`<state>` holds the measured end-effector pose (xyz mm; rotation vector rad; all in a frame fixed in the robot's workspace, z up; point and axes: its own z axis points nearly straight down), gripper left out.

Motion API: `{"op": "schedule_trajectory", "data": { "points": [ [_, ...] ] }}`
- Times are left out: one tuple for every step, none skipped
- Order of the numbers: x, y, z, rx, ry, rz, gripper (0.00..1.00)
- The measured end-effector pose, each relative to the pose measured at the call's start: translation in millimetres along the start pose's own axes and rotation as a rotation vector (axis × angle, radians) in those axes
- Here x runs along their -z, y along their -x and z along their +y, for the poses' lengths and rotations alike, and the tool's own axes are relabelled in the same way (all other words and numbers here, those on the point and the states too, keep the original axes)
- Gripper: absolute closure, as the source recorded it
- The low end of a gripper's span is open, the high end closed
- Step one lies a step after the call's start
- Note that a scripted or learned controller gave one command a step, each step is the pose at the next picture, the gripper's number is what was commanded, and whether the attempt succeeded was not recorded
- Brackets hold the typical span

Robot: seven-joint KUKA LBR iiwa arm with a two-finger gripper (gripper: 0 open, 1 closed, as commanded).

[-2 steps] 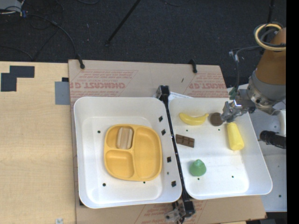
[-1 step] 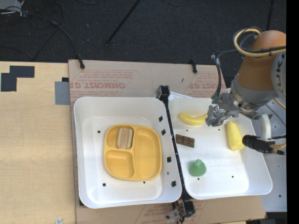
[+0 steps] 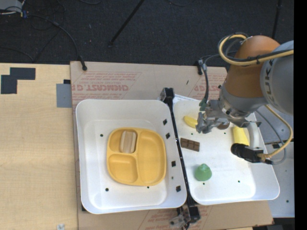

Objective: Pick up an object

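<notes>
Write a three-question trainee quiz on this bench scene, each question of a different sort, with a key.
1. True or false: the yellow divided plate lies in the left bin.
2. Multiple choice: which thing lies nearest the gripper?
A. the green object
B. the yellow banana-like piece
C. the beige piece on the plate
3. Fill in: the brown chocolate bar lies in the ____ bin, close to the divider between the bins.

Key: 1 true; 2 B; 3 right.
</notes>
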<state>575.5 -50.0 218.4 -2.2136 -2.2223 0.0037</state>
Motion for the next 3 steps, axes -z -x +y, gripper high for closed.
{"op": "schedule_trajectory", "data": {
  "points": [
    [-4.7, -54.9, 5.6, 0.001, 0.001, 0.0, 1.0],
    [9.4, -102.4, -3.1, 0.001, 0.003, 0.0, 1.0],
    [-2.0, -155.7, -9.3, 0.001, -0.001, -0.001, 1.0]
  ]
}}
